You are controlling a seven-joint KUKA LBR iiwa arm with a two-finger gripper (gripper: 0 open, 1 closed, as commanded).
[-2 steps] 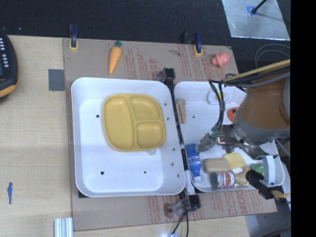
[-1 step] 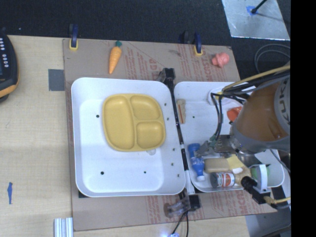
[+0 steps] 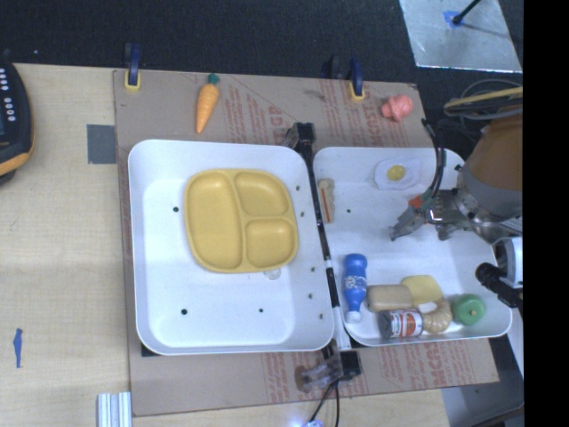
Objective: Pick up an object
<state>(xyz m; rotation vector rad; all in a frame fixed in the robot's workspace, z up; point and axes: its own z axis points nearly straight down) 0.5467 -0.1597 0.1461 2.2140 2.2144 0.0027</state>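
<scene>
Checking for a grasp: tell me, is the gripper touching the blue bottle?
Apart. The camera view shows bare white bin floor between the gripper and the blue bottle.

**A robot test room, not a home**

This looks like a lab. A brown board (image 3: 267, 376) is held down on the wooden surface (image 3: 53, 265) with blue and yellow clamps (image 3: 132, 66). Two white bins (image 3: 151, 327) sit side by side on it, with toy food inside. A grey robot arm (image 3: 484, 207) with wires reaches in. The floor (image 3: 222, 16) behind is dark carpet.
</scene>
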